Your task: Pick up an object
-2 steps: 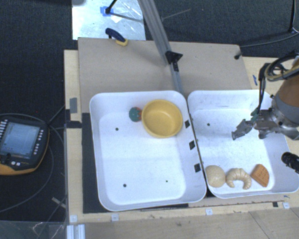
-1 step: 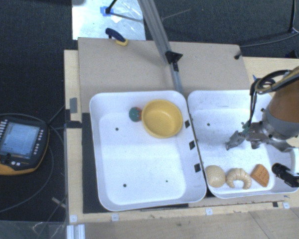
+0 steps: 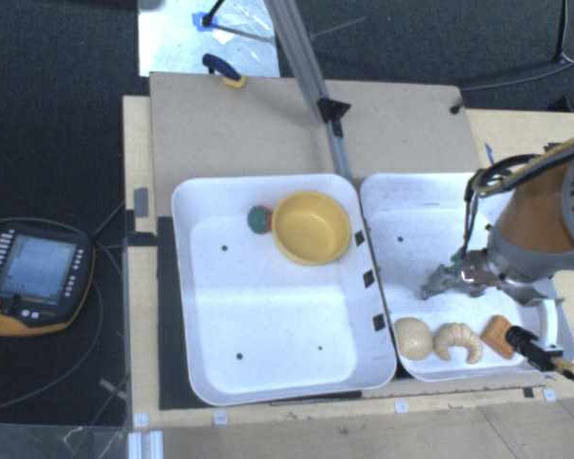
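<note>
In the right bin point(image 3: 411, 208), along its near edge, lie a pale round bread roll point(image 3: 412, 338), a tan croissant point(image 3: 459, 341) and a small orange block point(image 3: 498, 336). My gripper point(image 3: 438, 284) hangs low over the right bin's floor, a little above and behind these three, pointing left, with nothing between its fingers. In the left bin point(image 3: 268, 352) sit a yellow bowl point(image 3: 312, 227) near the far right corner and a small teal and red ball point(image 3: 259, 219) touching its left side.
A grey pole point(image 3: 306, 65) slants from the top down to the gap between the bins. A teach pendant point(image 3: 29, 275) lies on the floor at left. The arm's orange band point(image 3: 550, 208) covers the right bin's right side.
</note>
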Controlling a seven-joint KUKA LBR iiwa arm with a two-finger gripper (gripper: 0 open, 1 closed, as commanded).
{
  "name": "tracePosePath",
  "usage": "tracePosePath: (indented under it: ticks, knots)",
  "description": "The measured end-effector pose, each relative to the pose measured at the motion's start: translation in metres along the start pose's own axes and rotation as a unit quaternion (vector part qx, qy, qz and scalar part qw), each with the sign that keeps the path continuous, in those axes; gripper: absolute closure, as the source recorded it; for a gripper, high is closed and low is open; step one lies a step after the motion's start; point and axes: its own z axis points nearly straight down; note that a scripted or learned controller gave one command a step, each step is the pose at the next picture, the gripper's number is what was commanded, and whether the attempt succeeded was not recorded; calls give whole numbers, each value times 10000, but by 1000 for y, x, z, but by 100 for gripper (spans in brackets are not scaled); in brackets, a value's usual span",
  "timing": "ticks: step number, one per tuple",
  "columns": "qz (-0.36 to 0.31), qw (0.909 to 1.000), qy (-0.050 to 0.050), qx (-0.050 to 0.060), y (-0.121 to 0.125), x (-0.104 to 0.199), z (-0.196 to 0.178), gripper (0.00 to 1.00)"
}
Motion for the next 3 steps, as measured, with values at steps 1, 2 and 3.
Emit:
tracePosePath:
  ticks: [1, 2, 3]
  knots:
    - [2, 10000, -5, -22, 1, 0, -13, 100]
    - [0, 10000, -7, -34, -1, -3, -55, 100]
    - [1, 10000, -10, -42, -7, -9, -114, 100]
